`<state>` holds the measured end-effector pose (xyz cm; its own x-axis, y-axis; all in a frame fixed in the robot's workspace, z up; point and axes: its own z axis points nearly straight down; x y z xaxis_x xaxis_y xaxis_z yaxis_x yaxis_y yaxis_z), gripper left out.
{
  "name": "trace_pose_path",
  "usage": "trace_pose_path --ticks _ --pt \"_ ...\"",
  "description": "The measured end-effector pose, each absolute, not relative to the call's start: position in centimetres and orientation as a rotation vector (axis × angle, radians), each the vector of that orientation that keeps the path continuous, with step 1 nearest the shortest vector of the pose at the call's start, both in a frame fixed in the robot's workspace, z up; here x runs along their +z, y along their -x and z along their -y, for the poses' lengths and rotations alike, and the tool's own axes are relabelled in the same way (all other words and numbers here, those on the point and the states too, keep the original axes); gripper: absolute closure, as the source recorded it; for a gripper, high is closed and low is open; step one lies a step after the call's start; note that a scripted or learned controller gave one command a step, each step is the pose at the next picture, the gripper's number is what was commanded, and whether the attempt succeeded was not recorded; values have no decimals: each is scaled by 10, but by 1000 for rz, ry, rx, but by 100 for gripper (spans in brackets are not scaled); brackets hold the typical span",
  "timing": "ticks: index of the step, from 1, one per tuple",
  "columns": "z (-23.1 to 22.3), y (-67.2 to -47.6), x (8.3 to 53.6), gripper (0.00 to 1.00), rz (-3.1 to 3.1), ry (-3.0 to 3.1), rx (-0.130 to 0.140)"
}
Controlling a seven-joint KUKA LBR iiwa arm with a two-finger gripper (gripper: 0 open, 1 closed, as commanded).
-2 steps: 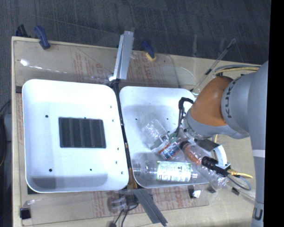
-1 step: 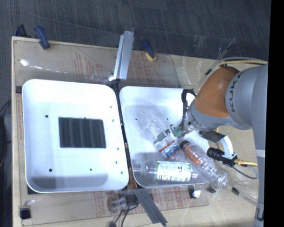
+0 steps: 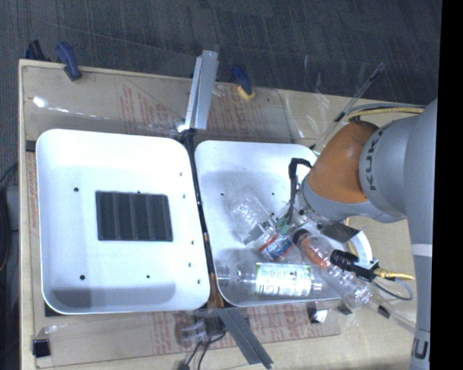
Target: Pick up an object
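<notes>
1. Left bin (image 3: 56, 212) noted on the surface: white, shallow, with a dark ribbed rectangular panel (image 3: 134, 216) set in its floor. No loose object seen in it.
2. Right bin (image 3: 217, 172) noted just beside the left one, walls touching along the centre divide. Clutter confined to its lower right portion.
3. Clear crinkled plastic item (image 3: 248, 215) observed near mid-bin, hard to make out against the white floor.
4. Clear bottle (image 3: 277, 279) with a green-and-white label found lying on its side along the near wall of the right bin.
5. Small blue-and-red item (image 3: 279, 245) recorded just above the bottle, directly at the tool tip; identity too small to tell.
6. Gripper (image 3: 284, 229) located low in the right bin, beneath the orange wrist band. Jaws hidden by wrist and clutter: opening not determinable, nothing confirmed held.
7. Judged: grasp stage. Recommended squaring the jaws over one item only, closing on its narrow axis, lifting straight to avoid dragging neighbouring bottles.
</notes>
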<state>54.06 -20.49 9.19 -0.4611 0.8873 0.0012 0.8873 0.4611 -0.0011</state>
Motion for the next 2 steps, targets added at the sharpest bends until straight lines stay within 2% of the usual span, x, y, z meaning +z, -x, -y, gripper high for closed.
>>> trace_pose_path --ticks 1,2 --pt "204 -542 103 100 2687 1625 -2" --pt "194 -586 204 100 2699 1610 0"
